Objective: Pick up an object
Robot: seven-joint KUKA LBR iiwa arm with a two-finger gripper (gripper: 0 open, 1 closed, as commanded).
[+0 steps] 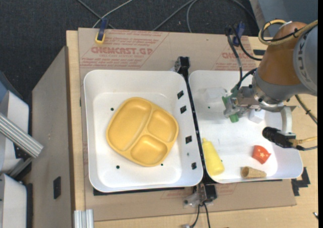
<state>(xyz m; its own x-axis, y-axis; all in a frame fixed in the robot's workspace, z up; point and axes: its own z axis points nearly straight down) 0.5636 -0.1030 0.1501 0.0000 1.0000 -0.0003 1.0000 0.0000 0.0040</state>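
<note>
Green piece sat in the right bin, upper-mid area, touching or just under the gripper. Couldn't tell whether the gripper was spread or clamped, nor whether it had the green piece; view too small and cluttered there. Arm, w/ orange band, came in from the right over the bin's far corner. Other stuff in the same bin: yellow bottle lying along the left wall near the front, red piece toward the front right, tan cone by the front rim, btw those two. Left bin held a yellow divided plate, roughly centred. Both bins on a cardboard sheet.
</note>
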